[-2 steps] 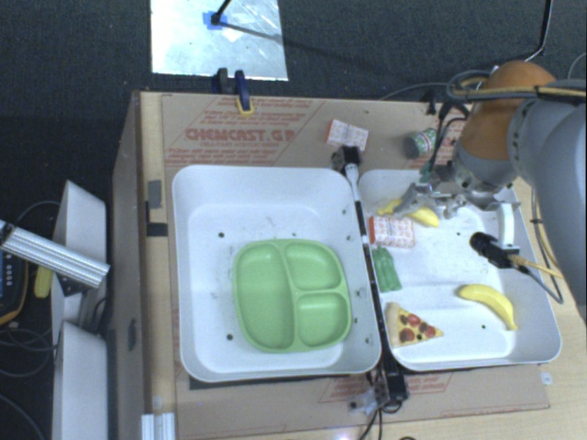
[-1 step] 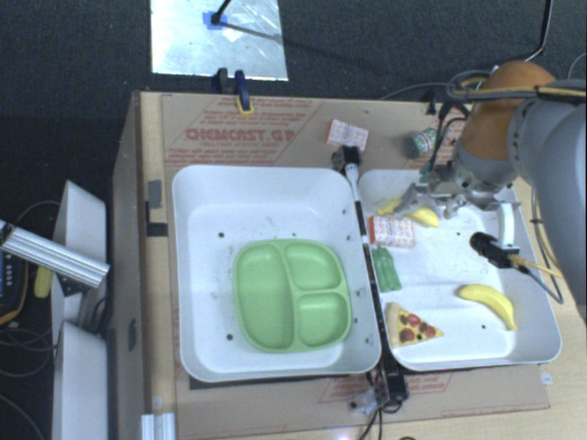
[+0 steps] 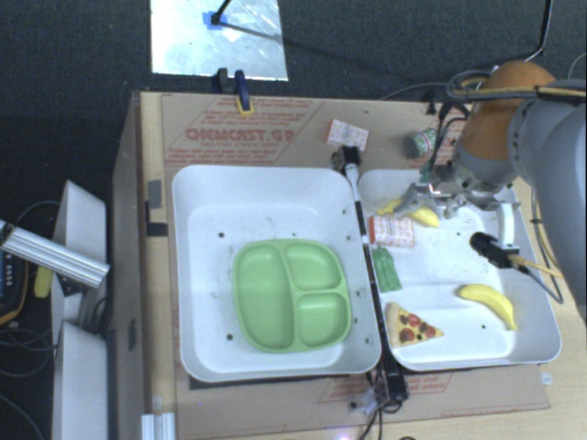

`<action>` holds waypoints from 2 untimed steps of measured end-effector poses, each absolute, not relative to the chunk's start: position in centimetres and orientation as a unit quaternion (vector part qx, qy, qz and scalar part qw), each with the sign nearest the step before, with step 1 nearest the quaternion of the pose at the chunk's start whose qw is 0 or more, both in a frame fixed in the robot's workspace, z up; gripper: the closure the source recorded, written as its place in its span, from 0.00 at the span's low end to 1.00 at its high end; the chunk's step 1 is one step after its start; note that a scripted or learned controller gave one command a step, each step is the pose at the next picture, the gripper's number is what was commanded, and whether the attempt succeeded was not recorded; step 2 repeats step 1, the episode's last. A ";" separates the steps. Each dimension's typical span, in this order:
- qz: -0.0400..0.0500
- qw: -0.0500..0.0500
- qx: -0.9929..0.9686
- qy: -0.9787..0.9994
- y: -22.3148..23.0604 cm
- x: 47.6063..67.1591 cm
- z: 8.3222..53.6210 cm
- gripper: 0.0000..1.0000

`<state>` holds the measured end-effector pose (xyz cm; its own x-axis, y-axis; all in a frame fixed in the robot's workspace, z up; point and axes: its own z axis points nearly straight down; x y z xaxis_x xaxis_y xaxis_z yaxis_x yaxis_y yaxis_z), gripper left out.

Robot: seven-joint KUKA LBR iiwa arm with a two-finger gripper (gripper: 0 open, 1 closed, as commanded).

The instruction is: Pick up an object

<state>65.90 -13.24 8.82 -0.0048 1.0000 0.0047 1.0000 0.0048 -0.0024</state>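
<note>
Camera view is showing the gripper (image 3: 429, 198) hovering at the far banana (image 3: 415, 213) in the right bin (image 3: 537, 342), grip unclear, so it's needing to be centring before closing.

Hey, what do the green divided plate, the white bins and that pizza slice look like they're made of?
The green plate looks like molded plastic: uniform pale green, soft sheen, rounded compartment walls. The white bins also seem plastic, smooth and matte with rounded rims, though coated metal can't be ruled out. The pizza slice appears to be a toy, probably plastic or rubber: flat colors and neat red dots.
</note>
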 end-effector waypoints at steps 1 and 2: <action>0.002 0.008 -0.704 -0.710 -13.2 65.7 9.8 1.00; 0.002 0.008 -0.704 -0.710 -13.2 65.7 9.8 1.00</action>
